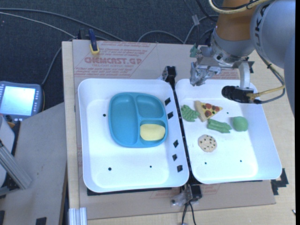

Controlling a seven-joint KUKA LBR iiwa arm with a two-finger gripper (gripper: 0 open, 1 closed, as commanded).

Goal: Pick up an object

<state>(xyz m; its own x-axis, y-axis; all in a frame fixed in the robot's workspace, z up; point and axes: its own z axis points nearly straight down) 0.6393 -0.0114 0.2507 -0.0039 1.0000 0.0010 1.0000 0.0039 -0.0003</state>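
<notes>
Nearest the camera, 2 shallow white bins sit side by side on the bench. Within the left bin (93, 172) is a blue divided plate (136, 118) with a yellow lump (152, 132) in its near-right compartment. Within the right bin (253, 168) lie 5 small toy foods, close together toward its far side: a cookie (207, 143), a pizza slice (207, 109), a green leafy piece (189, 113), a green pod (219, 125) and a green ball (240, 123). Above the right bin's far-left corner hangs the gripper (198, 80), carrying nothing; whether it is spread or closed I cannot tell. The pizza slice lies nearest it, just toward the near side. A good pick probably means centring over 1 item, descending straight, and avoiding its touching neighbours.
</notes>
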